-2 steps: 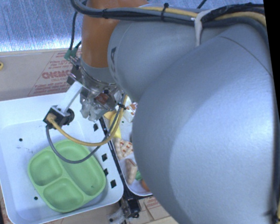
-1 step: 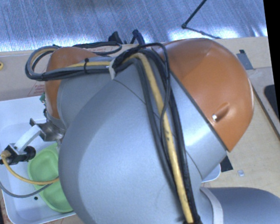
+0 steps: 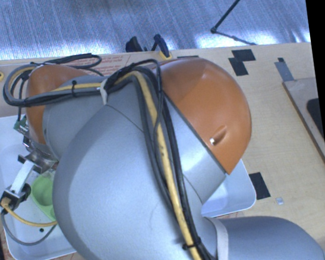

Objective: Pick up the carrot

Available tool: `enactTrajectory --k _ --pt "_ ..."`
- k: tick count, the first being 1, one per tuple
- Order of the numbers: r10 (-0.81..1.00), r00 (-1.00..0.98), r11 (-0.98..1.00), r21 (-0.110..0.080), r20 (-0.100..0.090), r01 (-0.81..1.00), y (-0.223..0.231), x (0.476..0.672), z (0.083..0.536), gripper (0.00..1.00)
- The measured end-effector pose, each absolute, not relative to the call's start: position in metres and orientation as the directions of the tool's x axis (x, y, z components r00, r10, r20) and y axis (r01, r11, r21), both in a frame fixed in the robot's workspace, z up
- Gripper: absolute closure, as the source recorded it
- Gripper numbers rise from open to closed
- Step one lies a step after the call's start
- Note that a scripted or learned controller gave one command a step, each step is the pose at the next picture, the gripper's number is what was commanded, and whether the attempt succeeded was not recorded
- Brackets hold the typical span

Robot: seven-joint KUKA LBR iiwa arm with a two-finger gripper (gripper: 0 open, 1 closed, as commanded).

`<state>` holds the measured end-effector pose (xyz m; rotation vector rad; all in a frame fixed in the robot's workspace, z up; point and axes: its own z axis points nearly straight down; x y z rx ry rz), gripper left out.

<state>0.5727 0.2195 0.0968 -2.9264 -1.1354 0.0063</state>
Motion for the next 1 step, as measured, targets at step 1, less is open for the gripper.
enactTrajectory --k 1 --pt "0.835 0.551 -0.551 0.001 0.004 0.835 0.1771 0.5533 0.2659 1.0"
